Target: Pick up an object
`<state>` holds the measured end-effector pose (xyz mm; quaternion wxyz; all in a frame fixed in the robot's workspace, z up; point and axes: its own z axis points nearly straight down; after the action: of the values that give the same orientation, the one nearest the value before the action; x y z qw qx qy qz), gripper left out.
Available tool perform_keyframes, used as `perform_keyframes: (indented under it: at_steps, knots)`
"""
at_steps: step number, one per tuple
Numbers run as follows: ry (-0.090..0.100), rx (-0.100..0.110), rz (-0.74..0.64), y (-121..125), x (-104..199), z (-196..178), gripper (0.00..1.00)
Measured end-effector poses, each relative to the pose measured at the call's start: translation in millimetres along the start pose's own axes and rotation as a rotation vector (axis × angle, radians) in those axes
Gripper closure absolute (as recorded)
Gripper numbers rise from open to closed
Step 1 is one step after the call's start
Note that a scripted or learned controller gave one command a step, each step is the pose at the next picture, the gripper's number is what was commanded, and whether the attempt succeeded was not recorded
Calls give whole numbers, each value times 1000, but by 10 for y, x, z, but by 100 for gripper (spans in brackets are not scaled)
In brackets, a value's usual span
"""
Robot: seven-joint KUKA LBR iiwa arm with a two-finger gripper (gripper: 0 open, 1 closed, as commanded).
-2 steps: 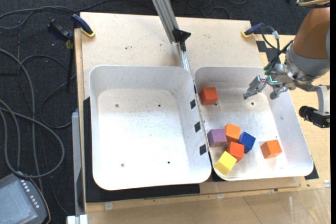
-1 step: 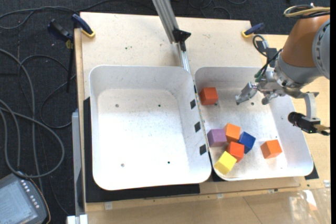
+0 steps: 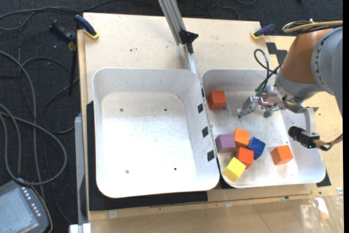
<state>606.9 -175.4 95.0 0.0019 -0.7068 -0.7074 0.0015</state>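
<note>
White plastic forms both shallow bins on the bench. Left bin (image 3: 109, 117): bare floor marked with scattered dark specks. Right bin (image 3: 313, 172): holds six blocks.

Contents of the right bin:
- Orange-red block (image 3: 217, 99), alone near the bin's upper left, close to the divider between the bins
- Purple block (image 3: 225, 143), at the left of a cluster in the lower part
- Orange block (image 3: 242, 137), just right of the purple one and touching it
- Blue block (image 3: 256, 147), against the orange block's lower right
- Red-orange block (image 3: 245, 156), below the orange and blue blocks
- Yellow block (image 3: 234, 169), lowest of the cluster, near the bin's front rim
- Second orange block (image 3: 281, 154), apart from the cluster, toward the right wall

Gripper (image 3: 246, 108) is positioned over the upper middle of the right bin, right of the orange-red block and above the cluster. Its fingers (image 3: 243, 111) appear spread apart with nothing between them. No block is in contact with the gripper; all six rest on the bin floor
</note>
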Motion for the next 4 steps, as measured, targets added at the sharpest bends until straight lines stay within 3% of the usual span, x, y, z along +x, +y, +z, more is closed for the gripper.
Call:
perform_keyframes:
  at_steps: [1, 4]
  knots:
    - [-2, -7, 0, 20, -5, -143, 100]
    - [-2, -10, -2, 92, -54, -1362, 100]
